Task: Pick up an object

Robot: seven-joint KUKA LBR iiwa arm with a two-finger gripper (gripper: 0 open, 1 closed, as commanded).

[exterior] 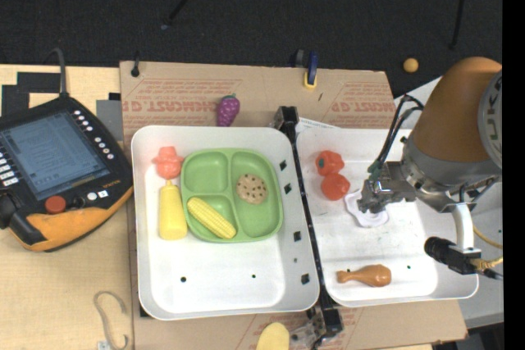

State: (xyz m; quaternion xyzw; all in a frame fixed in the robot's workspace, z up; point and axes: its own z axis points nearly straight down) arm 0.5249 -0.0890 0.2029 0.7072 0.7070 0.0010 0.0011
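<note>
In the right bin, a red toy pepper lies near the far left side and a brown toy chicken drumstick lies near the front edge. My gripper is down in the right bin, just right of the red pepper, over a small white and pale purple object. The wrist hides the fingertips. The left bin holds a green divided plate with a corn cob and a cookie.
A yellow bottle and a pink toy lie left of the plate. A purple grape toy sits on the cardboard behind the left bin. A tablet pendant rests at far left. A yellow object lies in front of the bins.
</note>
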